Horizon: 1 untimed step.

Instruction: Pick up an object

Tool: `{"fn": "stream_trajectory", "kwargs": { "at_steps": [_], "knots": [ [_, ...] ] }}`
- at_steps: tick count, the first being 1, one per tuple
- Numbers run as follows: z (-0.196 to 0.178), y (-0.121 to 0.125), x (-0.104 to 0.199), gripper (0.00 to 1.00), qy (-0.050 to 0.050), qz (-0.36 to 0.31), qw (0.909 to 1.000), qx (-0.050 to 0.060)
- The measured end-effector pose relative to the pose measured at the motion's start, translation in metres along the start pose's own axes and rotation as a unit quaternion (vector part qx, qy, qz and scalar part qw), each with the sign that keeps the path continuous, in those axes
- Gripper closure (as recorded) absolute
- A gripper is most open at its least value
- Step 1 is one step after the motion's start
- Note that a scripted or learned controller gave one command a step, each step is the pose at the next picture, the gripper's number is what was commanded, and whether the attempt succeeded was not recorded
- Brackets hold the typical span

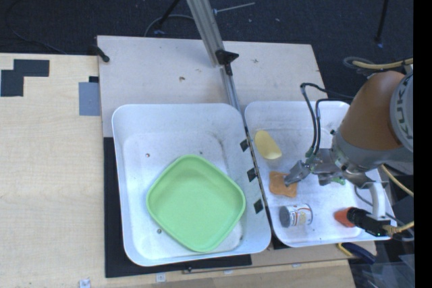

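Look at the right bin (324,233), where your arm (371,121) reaches in from the right. The gripper (295,175) sits low, just above the orange piece (283,184), at its top right edge. You cannot tell from up here if the claw is open or shut, and nothing shows between its tips. A yellow thing (267,144) lies near the divider, just above the orange piece. A small jar (295,216) lies on its side near the front wall. A red thing (345,216) (with a black end) lies at the front right. The left bin (135,138) holds a green plate (196,203).
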State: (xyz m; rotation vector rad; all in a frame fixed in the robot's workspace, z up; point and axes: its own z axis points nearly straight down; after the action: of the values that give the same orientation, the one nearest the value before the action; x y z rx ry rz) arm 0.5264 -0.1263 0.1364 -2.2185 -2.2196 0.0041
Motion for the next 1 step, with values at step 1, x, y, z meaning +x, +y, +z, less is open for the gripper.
{"fn": "stream_trajectory", "kwargs": {
  "at_steps": [1],
  "knots": [
    [-0.0118, 0.0008, -0.001, 1.0, 0.0, 0.001, 1.0, -0.002]
  ]
}}
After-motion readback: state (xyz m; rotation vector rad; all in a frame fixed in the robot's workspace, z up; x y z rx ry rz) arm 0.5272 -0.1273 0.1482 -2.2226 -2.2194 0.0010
